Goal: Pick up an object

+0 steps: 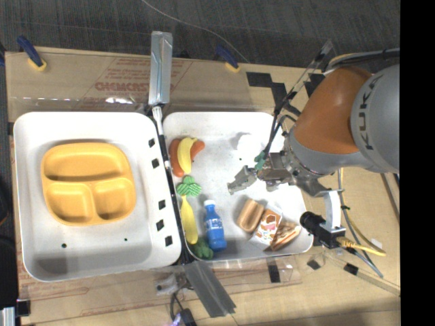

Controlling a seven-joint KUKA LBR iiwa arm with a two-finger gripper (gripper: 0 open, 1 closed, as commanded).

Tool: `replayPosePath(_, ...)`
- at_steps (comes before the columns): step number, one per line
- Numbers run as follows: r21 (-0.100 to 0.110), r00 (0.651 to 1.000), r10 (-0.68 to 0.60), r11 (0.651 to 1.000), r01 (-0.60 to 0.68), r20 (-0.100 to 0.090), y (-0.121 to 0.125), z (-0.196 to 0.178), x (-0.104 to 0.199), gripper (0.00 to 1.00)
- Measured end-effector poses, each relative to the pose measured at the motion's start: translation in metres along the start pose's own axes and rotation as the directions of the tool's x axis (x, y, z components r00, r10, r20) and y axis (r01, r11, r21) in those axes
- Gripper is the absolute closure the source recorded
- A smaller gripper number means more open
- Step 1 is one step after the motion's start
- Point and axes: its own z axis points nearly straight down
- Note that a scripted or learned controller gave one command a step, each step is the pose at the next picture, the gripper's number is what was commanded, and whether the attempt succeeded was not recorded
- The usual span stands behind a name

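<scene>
My gripper point(240, 181) hangs over the middle of the right bin point(224, 131), just above and left of a brown bread roll point(249, 214). Nothing shows in its grasp. Along the bin's left wall lie an orange and yellow toy fruit point(184, 153), a green toy point(189, 187), a yellow banana point(188, 221) and a blue bottle point(215, 227). A small printed box point(270, 227) and a hot dog point(287, 236) lie at the front right, partly under the arm's wrist.
The left bin point(27, 134) holds a yellow divided tray point(88, 180). A divider with black clips point(160, 175) separates the bins. The grey arm with its orange band point(336, 111) covers the right bin's right side. Cables point(360, 246) trail at the front right.
</scene>
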Motion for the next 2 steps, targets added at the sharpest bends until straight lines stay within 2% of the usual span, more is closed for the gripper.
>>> replayPosePath(1, -0.004, 0.998, -0.058, 0.998, 0.058, 0.001, -0.0171, 0.1225, 0.0234, 0.0)
replayPosePath(2, -0.001, 0.998, -0.063, 0.998, 0.063, 0.001, -0.0169, 0.1141, 0.024, 1.0)
